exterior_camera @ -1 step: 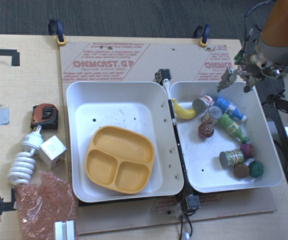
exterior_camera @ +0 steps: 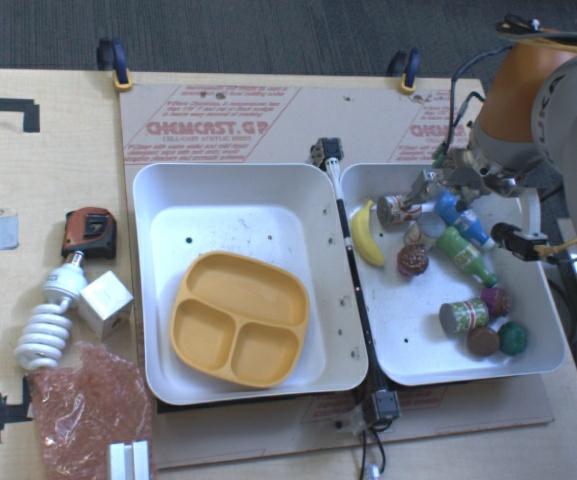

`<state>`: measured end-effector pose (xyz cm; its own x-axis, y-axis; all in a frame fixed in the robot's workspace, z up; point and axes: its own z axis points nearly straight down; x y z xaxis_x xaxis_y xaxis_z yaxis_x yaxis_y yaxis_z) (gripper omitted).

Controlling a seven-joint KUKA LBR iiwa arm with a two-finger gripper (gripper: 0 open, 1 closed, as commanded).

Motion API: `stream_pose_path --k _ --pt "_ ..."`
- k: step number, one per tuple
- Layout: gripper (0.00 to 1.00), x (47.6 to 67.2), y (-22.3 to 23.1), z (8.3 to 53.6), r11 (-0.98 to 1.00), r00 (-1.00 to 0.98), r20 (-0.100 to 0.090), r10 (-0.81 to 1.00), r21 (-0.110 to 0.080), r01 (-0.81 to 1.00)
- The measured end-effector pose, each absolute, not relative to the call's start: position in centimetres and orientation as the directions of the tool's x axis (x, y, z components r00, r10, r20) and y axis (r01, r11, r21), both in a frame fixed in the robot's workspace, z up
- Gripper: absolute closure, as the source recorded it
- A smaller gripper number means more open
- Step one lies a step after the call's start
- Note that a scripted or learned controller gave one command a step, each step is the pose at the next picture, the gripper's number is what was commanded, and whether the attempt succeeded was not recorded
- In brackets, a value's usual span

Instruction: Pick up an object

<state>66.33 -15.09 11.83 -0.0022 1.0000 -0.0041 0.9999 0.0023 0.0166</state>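
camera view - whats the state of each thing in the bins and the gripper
yellow divided tray: flat in the left bin, right side up
banana: lying by the right bin's left wall
green bottle: on its side
small can: on its side
gripper: low over the right bin's far end

The right bin [exterior_camera: 388, 353] contained a banana [exterior_camera: 367, 235] at its left wall, a green bottle [exterior_camera: 465, 253] lying tilted, a small can [exterior_camera: 465, 315], and a green ball [exterior_camera: 513, 338].

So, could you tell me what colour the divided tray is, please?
Yellow-orange; the divided tray shows in the camera view.
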Motion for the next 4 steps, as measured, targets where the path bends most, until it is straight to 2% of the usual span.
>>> stream_pose_path --k 2,3,4 --pt "0.00 66.7 -11.5 10.8 -0.001 0.001 -0.011 1.000 0.029 1.000" --pt "1.00 66.8 -11.7 11.0 0.003 -0.003 0.000 1.000 0.029 1.000" --pt "0.00 66.6 -12.3 10.8 -0.001 0.001 -0.009 1.000 0.026 1.000"
